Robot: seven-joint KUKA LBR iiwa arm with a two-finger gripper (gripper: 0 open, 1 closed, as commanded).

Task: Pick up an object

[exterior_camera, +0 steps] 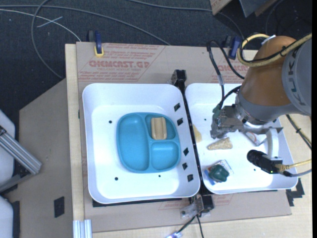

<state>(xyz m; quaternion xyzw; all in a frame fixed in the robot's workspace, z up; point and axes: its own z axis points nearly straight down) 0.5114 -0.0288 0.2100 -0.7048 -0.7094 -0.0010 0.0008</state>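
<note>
My gripper hangs low over the right bin, near its left middle. Just below its tips lies a tan wedge-shaped piece. A small pale yellow bit lies to the left of it, by the bin's left wall. A green object in a clear wrapper rests near the front of the same bin. In the left bin sits a blue divided plate with a tan block in its upper right compartment.
A divider with black clips separates the two bins. The bins stand on a cardboard-covered bench held by blue and yellow clamps. Cables trail across the dark floor at the top.
</note>
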